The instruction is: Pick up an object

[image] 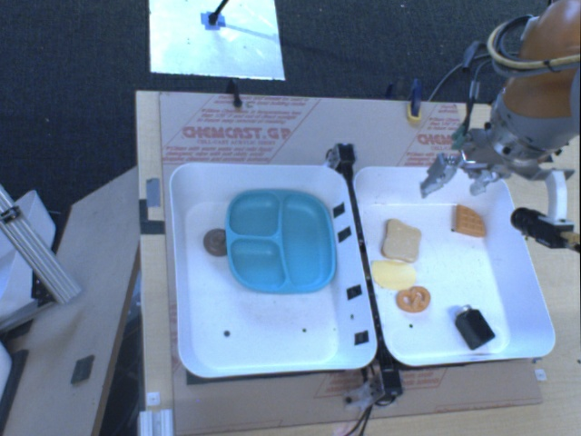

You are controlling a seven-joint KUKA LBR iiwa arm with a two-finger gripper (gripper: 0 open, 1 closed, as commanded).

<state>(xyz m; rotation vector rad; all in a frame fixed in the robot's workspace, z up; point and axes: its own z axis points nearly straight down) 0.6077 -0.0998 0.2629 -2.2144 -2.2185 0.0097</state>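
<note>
In the right bin lie a tan bread slice, a pale yellow piece, an orange pretzel, a waffle-like orange cracker and a black block. My gripper hangs over the bin's far edge, above and left of the cracker. Its two fingers are spread apart and hold nothing.
The left bin holds a blue divided plate with a small brown round object at its left side. A black clip rail runs between the bins. A grey square sheet lies beyond the bench.
</note>
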